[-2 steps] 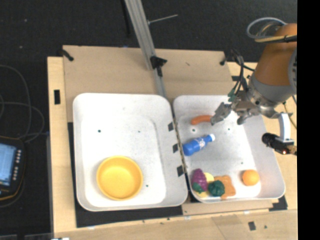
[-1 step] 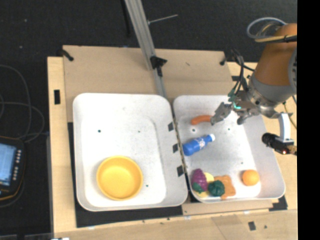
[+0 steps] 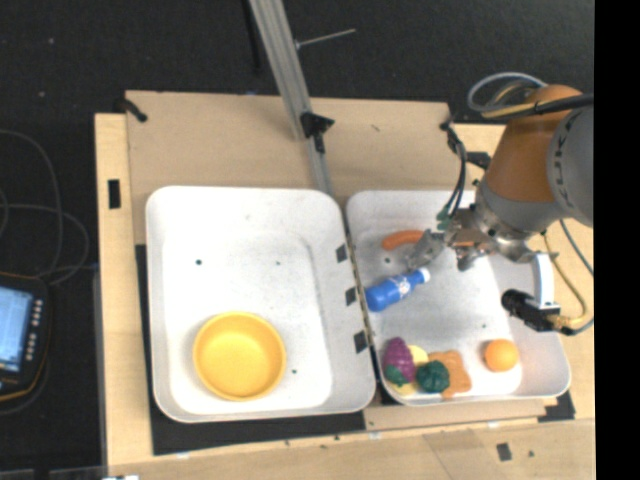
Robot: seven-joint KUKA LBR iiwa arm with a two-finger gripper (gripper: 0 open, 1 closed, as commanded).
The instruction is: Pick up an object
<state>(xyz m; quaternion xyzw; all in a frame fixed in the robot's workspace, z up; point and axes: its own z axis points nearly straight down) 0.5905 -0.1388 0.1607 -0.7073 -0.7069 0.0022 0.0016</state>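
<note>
The right bin point(image 3: 450, 313) holds a blue bottle with a white cap point(image 3: 395, 290) lying near its left wall. An orange carrot-like piece point(image 3: 403, 239) lies just behind the bottle. My gripper point(image 3: 424, 255) reaches in from the right and sits low between these two, just above the bottle's capped end and right of the carrot piece. Nothing can be seen held in it. An orange ball point(image 3: 499, 355) rests at the bin's front right. A purple piece point(image 3: 397, 358), a green piece point(image 3: 433, 376) and an orange block point(image 3: 456, 368) are bunched at the front edge.
The left bin point(image 3: 250, 238) has a yellow bowl point(image 3: 238, 354) at its front. A slanted metal rail point(image 3: 290, 68) runs down to the gap between the bins. Cables and a black fitting point(image 3: 535, 311) hang off the wrist over the right bin's right side.
</note>
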